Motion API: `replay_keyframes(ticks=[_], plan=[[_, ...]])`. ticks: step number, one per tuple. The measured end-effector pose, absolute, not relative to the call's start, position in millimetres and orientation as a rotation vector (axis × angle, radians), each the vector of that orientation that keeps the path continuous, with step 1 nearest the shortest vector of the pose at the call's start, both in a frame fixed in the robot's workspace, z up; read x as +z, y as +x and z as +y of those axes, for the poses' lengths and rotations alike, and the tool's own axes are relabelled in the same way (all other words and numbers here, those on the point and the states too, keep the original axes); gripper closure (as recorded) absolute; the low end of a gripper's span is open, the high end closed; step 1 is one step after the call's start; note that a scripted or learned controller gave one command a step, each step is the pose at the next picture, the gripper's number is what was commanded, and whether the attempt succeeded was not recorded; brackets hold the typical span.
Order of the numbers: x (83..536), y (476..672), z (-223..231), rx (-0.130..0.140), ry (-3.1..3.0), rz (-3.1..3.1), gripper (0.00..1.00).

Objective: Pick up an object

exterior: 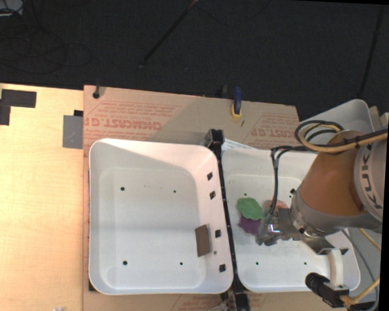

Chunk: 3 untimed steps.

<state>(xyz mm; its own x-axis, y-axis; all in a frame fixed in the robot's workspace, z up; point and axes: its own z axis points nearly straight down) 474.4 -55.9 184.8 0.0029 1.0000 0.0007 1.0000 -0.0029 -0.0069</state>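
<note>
Dark floor with loose cables fills the top of the camera view, and below it a pale wooden bench [27, 200] carries a printed cardboard sheet [183, 121] under two shallow white bins. At 9 o'clock from the picture's centre lies the left bin [114, 179], with a small brown block [202, 241] resting near its right wall, toward 5 o'clock within that bin. A black divider with clips runs between the bins. The right bin [279, 281] sits at 3 o'clock; inside it, near its left wall, lies a green object [249, 207] with a purple object [249, 225] touching it at its 6 o'clock side. A bit of orange shows just right of the green one, too small to identify.

The arm [334, 186], with its orange band, reaches in from 3 o'clock and covers much of the right bin. The gripper [269, 232] sits low, just beside the purple and green objects at their 3 o'clock. Whether its fingers are spread or closed cannot be told, nor whether they touch anything.
</note>
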Motion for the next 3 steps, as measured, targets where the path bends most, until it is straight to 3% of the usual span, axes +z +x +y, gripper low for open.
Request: replay_keyframes(ticks=[1,2,3], plan=[[217.4,475.7,2.1,0.000,-2.216,-2.224,1.00],[185.2,474.2,-46.8,0.008,-2.223,-2.212,1.00],[196.5,474.8,-45.5,0.006,-2.220,-2.216,1.00]])
